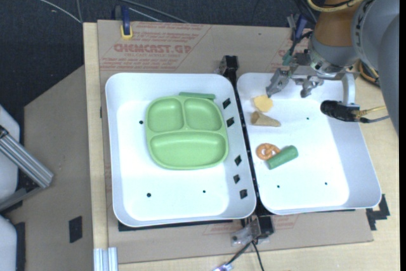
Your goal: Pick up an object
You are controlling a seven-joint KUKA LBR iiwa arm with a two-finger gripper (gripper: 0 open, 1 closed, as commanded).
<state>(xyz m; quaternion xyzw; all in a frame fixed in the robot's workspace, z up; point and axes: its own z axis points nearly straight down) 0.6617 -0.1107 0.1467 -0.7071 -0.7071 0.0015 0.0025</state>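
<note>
The right bin holds a few small items. A yellow chunk lies near its back left corner, with a tan cone-shaped piece just in front of it. Further forward, an orange pretzel touches a green cylinder. My gripper hangs over the back edge of this bin, up and to the right of the yellow chunk. Its fingers are spread open with nothing between them.
In the left bin sits a green divided plate. A black clip row runs along the seam between the bins. A black part with a cable hangs over the right bin's back right.
</note>
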